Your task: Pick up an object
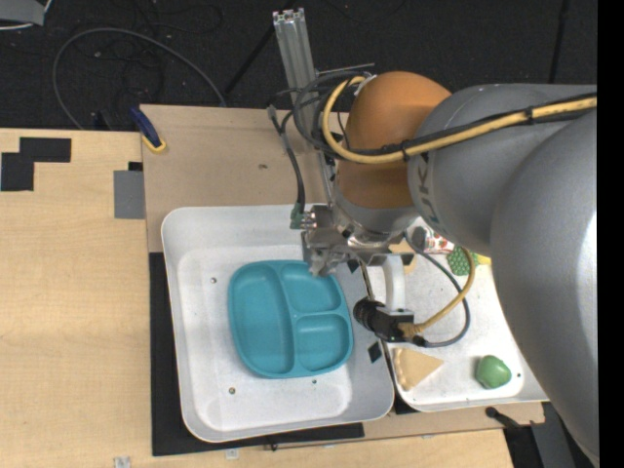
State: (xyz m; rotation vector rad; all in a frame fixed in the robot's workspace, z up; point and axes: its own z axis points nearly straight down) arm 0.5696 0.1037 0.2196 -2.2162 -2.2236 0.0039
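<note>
Teal divided plate (pixel 289 320) is seen flat in the left bin (pixel 185 261) — its upper right rim lies just under the jaws (pixel 322 259), whose opening cannot be told. The grey arm (pixel 507 183) is bent steeply down over the divide between bins. Bare floor is left around the plate. In the right bin (pixel 458 383), a tan wedge (pixel 417 367) and green object (pixel 493 370) lie apart.
</note>
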